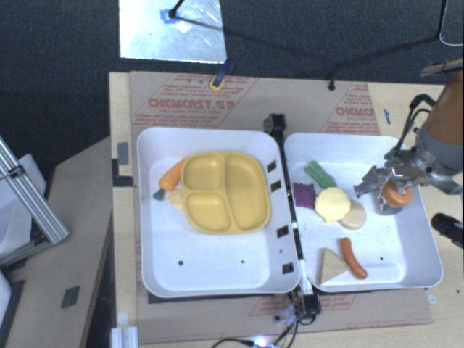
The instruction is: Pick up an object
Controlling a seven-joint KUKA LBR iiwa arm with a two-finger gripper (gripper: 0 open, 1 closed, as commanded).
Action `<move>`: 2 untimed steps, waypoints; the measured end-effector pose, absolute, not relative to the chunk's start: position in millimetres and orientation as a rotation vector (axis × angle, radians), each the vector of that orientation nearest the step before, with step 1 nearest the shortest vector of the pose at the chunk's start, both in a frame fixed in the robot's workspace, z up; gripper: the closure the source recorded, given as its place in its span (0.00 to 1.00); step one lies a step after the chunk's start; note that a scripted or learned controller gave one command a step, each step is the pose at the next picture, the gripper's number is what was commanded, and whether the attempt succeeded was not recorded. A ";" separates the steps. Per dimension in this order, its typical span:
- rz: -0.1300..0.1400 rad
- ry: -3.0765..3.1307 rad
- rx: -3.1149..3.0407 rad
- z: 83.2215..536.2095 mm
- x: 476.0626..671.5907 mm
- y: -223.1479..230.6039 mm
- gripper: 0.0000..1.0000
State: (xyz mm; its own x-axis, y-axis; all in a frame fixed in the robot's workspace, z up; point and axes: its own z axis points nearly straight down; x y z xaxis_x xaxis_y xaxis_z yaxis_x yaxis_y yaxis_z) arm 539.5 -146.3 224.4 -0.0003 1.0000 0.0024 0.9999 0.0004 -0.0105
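arm: reaches in from the right, wrist over the right bin's (417, 267) right side, orange band at the frame edge
end effector (388, 194): low over the right bin, near its right wall; metal fingers (366, 185) jut left, with an orange round piece (396, 193) right under them
grip state: cannot tell whether the fingers are spread or pressed together, or whether the orange round piece sits between them
right bin contents: green strip (319, 173) near the top left; purple piece (304, 194) just below it, by the divider; yellow round piece (333, 204) mid-bin, touching a tan disc (354, 216) on its lower right
right bin, front: pale wedge (331, 265) with an orange sausage shape (353, 257) lying against its right edge
left bin (156, 267): yellow three-compartment plate (221, 192) about centre; carrot (172, 175) touching the plate's upper left rim, green end pointing down-left
bench (188, 96): both bins side by side on a printed brown sheet; yellow clip (217, 83) near its top edge
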 end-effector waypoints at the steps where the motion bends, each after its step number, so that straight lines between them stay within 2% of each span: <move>1: -0.001 -2.225 -2.219 230.1 542.1 -146.2 0.00; 2: 0.001 -2.222 -2.218 188.3 544.5 -145.3 0.00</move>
State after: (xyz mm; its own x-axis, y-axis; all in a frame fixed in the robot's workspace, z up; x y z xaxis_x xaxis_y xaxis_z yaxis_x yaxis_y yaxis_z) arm 544.5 -145.3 188.3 -0.0014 1.0000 0.0009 1.0000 0.0014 -0.0021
